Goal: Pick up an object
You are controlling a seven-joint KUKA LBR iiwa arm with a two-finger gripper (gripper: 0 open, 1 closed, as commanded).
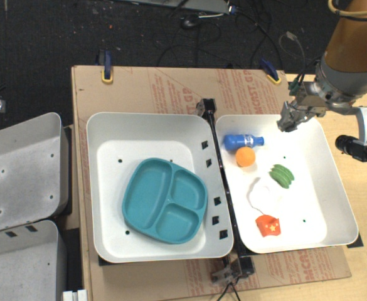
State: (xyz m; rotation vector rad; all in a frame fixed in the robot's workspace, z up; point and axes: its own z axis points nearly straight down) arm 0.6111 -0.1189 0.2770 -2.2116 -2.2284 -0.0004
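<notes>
Bench with two shallow white bins side by side on a cardboard sheet. Left bin [101, 137]: one teal divided tray [164, 200], three compartments, lying flat near the bin's middle. Right bin [334, 187]: four small candidates for the pick. Blue bottle [243, 141] on its side at about 11 o'clock in the bin, close to the divider between the bins; orange ball [245, 157] just below it, touching or nearly so. Green ridged piece [282, 175], probably a toy vegetable, near the bin's centre. Red toy pepper [268, 226] at about 7 o'clock, toward the near wall. A thin pale loop, perhaps string, lies between the ball and the pepper. Gripper [288, 121]: hangs at the bin's far wall, about 12 o'clock, nothing visible between its tips; whether the tips are spread or closed cannot be told at this size. Progress: nothing lifted, all four items rest on the bin floor; approach, grasp and lift all remain. Room: the green piece and the pepper stand well apart from walls and neighbours, giving free approach all round; the bottle and ball crowd each other and sit near the divider wall, leaving less clearance on that side.
</notes>
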